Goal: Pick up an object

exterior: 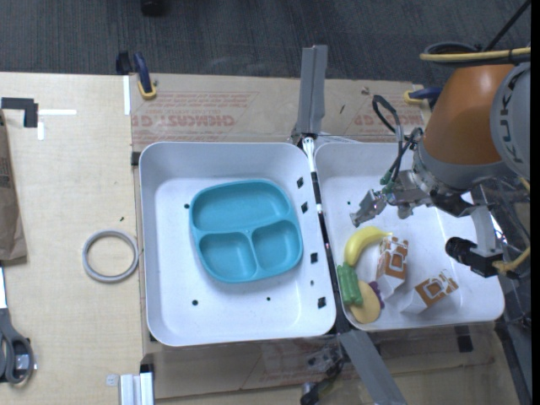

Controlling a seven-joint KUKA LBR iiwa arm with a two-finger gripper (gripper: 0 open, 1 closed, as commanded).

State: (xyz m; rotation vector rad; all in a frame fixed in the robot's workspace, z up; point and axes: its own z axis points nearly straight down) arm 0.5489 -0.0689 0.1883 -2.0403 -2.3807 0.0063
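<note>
Gripper (369, 208) over rt bin (337, 169), can't tell if it's apart or together. Banana (364, 243) just below it, cartons (393, 260) beside. Blue tray (245, 230) in bin to its left; tape ring (110, 255) on bench (59, 192).

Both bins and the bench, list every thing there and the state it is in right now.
Blue tray: flat in the left bin, compartments bare.
Banana: lying in the right bin, untouched.
Two small cartons: tipped over.
Gripper: above the banana, holding nothing.
Tape ring: flat on the bench.
</note>
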